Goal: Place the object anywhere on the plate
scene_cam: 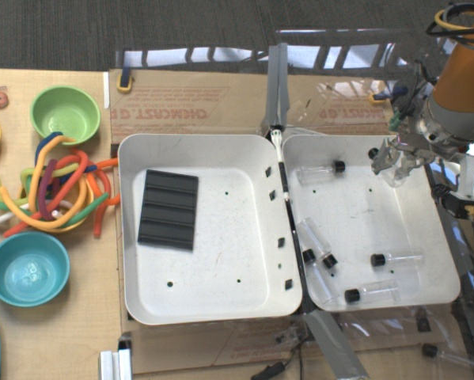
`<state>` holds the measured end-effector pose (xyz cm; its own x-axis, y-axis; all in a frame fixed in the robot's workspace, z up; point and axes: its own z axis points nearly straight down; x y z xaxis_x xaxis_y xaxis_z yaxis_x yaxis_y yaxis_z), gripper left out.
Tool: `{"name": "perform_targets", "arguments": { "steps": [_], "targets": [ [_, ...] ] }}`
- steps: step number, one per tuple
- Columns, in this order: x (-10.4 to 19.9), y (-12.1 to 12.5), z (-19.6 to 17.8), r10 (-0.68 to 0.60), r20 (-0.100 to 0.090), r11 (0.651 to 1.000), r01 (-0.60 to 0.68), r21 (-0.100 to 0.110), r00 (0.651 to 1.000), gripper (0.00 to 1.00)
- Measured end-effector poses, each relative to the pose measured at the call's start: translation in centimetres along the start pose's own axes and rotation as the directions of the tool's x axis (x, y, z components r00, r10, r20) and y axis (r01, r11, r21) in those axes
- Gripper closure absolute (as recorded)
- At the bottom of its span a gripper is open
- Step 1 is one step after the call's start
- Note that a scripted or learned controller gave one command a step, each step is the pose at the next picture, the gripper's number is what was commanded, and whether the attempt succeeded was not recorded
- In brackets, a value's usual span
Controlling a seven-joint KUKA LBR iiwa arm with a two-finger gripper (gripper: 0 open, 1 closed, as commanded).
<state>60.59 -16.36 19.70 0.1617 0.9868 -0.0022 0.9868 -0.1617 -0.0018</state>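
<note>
A black ribbed plate [168, 210] lies flat in the left part of the left bin [221, 299]. Several clear tubes with black caps lie in the right bin [426, 291]: one near the back [320, 169], a pair by the left wall [316, 244], one at the front right [396, 258] and one along the front wall [371, 293]. My gripper [395, 163] hangs over the right bin's back right part. A small black cap [373, 153] and a clear blurred shape show at its tip; whether this is a held tube I cannot tell.
On the wooden table left of the bins stand a green bowl [65, 115], a blue bowl [28, 267] and a tangle of coloured cords [58, 188]. A metal divider [278, 85] rises behind the seam between the bins. Cables hang at the right by the arm.
</note>
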Motion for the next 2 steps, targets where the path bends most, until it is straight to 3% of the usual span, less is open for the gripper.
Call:
{"name": "perform_targets", "arguments": {
  "steps": [1, 2],
  "targets": [
    [-2.3, -6.3, 5.3, -0.096, -0.002, 0.995, 0.096, 0.002, 0.995, 1.00],
    [-5.0, -3.4, 0.6, -0.012, -0.001, 1.000, 0.012, -0.004, 1.000, 1.00]
  ]
}}
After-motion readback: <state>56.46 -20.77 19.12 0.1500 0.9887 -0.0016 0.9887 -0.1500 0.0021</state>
